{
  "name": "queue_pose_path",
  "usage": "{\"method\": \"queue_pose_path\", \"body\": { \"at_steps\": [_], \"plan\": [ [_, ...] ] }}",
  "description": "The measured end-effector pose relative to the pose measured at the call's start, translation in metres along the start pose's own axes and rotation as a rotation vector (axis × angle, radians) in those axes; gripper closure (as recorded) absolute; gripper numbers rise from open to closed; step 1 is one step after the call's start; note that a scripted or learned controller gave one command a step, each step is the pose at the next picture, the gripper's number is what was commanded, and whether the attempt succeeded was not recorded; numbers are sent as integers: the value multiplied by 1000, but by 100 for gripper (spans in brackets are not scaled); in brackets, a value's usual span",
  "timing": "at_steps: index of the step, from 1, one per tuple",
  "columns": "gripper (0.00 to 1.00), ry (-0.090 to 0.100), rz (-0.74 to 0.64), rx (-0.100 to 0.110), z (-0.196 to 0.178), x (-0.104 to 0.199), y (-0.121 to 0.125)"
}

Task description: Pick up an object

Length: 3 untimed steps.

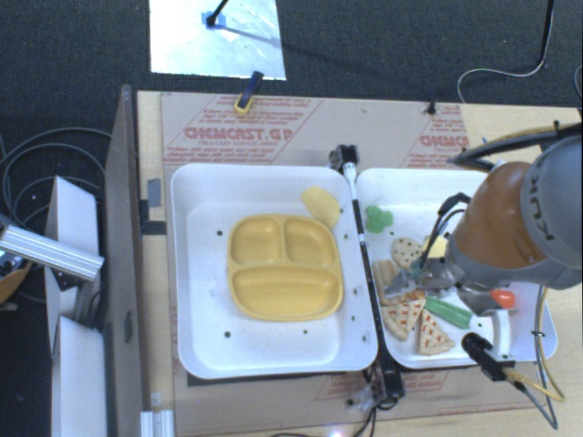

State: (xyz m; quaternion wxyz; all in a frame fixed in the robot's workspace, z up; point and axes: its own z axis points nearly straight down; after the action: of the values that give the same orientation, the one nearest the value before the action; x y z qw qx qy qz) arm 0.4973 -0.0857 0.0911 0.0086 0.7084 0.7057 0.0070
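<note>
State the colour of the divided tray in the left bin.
Yellow; the divided tray shows best in the camera view.

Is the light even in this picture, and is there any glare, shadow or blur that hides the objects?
Camera view: the light is soft and fairly even; both white bins look bright but keep their edges. The shiny sheet on the dark floor glares. The arm casts a soft shadow over the toy food beneath it. Small items such as the pizza slices are slightly blurred.

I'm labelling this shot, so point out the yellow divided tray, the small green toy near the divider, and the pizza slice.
yellow divided tray [284, 267]: camera view, centre ridge.
small green toy [378, 217]: camera view, its middle.
pizza slice [432, 336]: camera view, its topped face.
</note>
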Motion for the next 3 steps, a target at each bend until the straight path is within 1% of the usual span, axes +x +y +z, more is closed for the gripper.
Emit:
{"method": "queue_pose_path", "body": {
  "at_steps": [1, 2, 3],
  "plan": [
    [0, 0, -10, 7, 3, -27, 82],
    [0, 0, -2, 3, 1, 1, 17],
    [100, 5, -8, -1, -12, 3, 21]
  ]
}}
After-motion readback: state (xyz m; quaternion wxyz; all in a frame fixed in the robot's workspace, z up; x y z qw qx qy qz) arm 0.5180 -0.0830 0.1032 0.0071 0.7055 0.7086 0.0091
